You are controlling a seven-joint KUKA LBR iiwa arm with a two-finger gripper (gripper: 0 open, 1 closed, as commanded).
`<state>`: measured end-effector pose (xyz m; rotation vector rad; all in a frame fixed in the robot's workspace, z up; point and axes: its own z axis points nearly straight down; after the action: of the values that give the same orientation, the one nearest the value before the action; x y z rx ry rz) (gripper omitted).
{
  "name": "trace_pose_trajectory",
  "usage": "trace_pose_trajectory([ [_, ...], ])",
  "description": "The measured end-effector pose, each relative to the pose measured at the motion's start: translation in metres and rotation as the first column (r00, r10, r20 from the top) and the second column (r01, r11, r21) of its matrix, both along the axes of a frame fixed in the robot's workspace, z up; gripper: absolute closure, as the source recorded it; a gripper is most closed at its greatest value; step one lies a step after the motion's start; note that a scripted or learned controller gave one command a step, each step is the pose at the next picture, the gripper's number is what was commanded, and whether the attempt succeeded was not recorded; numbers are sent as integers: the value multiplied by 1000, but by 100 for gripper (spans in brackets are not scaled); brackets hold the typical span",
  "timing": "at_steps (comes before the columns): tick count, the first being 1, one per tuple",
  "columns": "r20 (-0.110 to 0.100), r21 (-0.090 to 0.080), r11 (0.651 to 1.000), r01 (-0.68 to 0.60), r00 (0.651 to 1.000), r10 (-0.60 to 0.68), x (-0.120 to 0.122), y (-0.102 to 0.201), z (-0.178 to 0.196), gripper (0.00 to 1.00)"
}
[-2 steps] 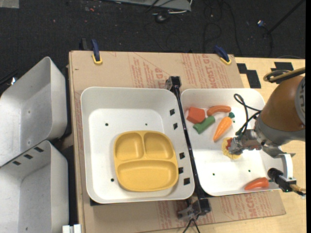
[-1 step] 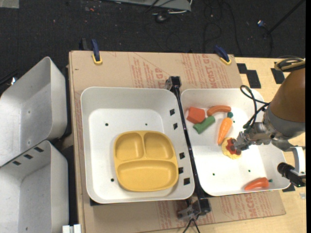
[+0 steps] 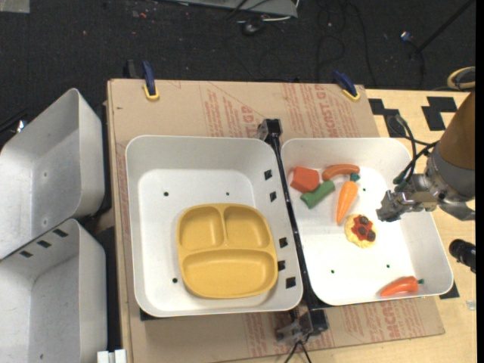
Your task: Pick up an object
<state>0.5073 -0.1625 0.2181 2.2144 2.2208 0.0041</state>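
Claw [image 3: 387, 209] hangs over the right bin [image 3: 423, 267], near its right wall; can't tell from here if it's clenched or released, too dark and small, and nothing visibly in it. Just left of the claw & a bit lower: small yellow pizza toy [image 3: 361, 231] w/ red bits. Further left: carrot [image 3: 345, 200], green piece [image 3: 318, 193], red block [image 3: 305, 178], orange sausage [image 3: 340, 171]. Below the claw, by the bin's front edge: a red-orange pepper [image 3: 398, 286]. Far left, in the other bin [image 3: 151, 203]: yellow divided plate [image 3: 225, 251].
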Motion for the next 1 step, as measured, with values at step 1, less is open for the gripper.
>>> trace_pose_trajectory([
  [1,-6,4,1000,-3,1000,3,-5,44,3,100],
])
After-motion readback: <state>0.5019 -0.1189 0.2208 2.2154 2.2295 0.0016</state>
